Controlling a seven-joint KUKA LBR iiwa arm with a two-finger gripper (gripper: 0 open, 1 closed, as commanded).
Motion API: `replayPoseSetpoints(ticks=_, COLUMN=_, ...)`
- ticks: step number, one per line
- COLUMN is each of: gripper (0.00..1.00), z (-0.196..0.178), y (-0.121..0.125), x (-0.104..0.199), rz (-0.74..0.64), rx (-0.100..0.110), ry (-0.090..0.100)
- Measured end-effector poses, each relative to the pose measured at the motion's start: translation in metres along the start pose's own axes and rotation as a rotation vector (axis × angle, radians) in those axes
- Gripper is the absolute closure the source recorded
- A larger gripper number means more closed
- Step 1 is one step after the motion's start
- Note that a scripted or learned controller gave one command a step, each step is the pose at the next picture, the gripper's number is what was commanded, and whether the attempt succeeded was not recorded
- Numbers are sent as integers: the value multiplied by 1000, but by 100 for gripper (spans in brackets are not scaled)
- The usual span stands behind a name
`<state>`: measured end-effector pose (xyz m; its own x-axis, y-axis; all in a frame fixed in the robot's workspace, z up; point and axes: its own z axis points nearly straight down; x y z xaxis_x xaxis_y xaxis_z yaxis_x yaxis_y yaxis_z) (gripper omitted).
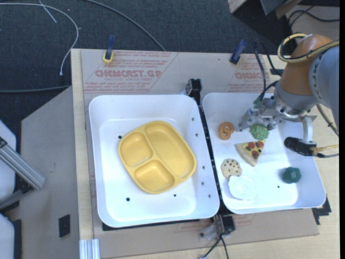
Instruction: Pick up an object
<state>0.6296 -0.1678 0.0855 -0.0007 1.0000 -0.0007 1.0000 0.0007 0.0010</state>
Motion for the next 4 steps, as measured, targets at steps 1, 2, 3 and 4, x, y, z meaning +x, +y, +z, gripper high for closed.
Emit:
replayPoseSetpoints(ticks=1, gripper=100, z=-17, y=3, x=-2, rz=0, rx=-12, ry=-4)
replayPoseSetpoints(ticks=2, gripper=100, z=-62, y=8, x=2, rz=-1, rx=-5, ry=-1)
replayPoseSetpoints(ticks=3, gripper=100, z=-128, y=8, x=0, rz=-1, rx=-8, ry=-1)
replayPoseSetpoints(ticks=4, gripper=100, z=-124, y=9, x=0, rz=-1, rx=-2, ry=-1)
